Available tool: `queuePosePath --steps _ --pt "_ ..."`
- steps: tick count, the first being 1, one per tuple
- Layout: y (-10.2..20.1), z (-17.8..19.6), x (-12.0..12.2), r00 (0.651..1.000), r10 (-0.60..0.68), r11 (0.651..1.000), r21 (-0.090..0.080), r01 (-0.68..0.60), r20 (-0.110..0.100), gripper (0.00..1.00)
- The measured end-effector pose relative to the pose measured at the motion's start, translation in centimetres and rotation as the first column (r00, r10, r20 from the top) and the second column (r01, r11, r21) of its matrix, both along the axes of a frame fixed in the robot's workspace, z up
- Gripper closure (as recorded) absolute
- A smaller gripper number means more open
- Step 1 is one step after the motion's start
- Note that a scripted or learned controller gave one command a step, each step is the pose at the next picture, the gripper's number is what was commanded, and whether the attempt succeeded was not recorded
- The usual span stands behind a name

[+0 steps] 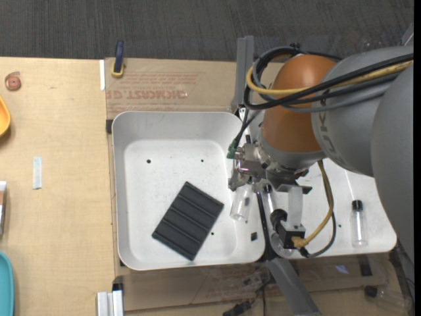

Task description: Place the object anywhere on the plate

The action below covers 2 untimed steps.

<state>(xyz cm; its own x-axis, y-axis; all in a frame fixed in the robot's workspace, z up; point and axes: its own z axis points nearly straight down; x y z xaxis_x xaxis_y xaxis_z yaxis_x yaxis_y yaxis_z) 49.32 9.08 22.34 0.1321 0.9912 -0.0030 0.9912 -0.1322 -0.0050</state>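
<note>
Jaws sit low at the wrist of the grey arm (368, 110), over the right-hand wall of the left bin (125, 196), and the wrist hardware hides them, so whether they stand wide, narrow or closed on something cannot be told. Just beneath them a small clear vial (240, 206) lies tilted on the floor of that bin, close to its right wall; whether the jaws touch it is unclear. A tiny black piece (253, 236) lies near the vial, toward the front corner.

To the vial's left, apart from it, the black ribbed plate (189, 220) rests flat and turned at an angle in the front half of the same bin. Nothing lies on the plate.

The right bin (378, 242) is largely covered by the arm; a second clear vial (357, 222) lies in it near its right side. Yellow and black cables (327, 209) loop down from the orange band (296, 104) past the wrist.

Farther back, a cardboard sheet (158, 84) lies behind the left bin, with a blue-handled clamp (118, 58) at its left corner. The wooden tabletop (59, 143) stretches to the left, bearing a small white strip (37, 173) and a small round pinkish thing (12, 81).
</note>
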Motion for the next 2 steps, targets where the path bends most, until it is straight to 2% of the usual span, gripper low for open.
queuePosePath --steps 1,2 --pt "2.0 3.5 9.2 0.970 0.241 0.970 0.000 -0.241 0.002 1.00" --pt "4.4 12.1 13.4 0.751 0.660 0.751 0.000 -0.660 0.004 1.00"
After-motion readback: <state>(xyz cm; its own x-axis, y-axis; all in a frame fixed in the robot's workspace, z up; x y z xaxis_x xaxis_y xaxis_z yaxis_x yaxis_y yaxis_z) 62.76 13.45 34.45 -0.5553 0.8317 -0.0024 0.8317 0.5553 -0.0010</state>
